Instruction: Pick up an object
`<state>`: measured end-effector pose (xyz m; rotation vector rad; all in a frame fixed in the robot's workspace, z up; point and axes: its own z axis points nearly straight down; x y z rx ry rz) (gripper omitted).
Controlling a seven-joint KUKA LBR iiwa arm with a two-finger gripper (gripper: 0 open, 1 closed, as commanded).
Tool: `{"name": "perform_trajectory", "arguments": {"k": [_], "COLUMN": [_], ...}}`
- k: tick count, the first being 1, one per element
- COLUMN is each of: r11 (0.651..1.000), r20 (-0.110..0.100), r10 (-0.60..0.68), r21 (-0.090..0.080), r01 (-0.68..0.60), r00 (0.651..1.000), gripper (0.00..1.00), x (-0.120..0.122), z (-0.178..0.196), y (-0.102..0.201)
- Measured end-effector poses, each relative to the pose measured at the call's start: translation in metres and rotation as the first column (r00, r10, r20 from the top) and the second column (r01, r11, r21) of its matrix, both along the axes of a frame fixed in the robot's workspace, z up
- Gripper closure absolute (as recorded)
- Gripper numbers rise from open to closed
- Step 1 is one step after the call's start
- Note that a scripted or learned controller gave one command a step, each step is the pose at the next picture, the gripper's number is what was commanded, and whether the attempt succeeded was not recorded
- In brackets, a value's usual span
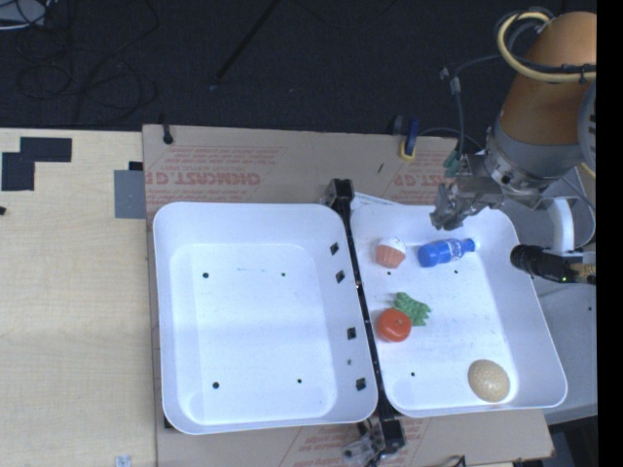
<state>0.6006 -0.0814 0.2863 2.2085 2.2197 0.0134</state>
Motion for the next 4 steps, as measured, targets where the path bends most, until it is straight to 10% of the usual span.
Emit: {"name": "perform_trajectory", "arguments": {"k": [1,2,3,4], "r11": [1.000,1.000,1.000,1.000], "r20": [-0.008,0.001,-0.018,-0.019], "r10": [0.001,-0.007,-0.002,0.003], "r21": [0.003,-0.003,0.001,0.004], "r01": [-0.001,0.007,0.002,-0.003], "r00": [1.000,1.000,1.000,1.000], "gripper": [1.00,1.00,0.00,0.00], "x": [0.036,0.043,0.044,-0.048], "z": [0.050,0.261,0.250,0.235], "y": [0.055,0.002,0.004,0.091]}}
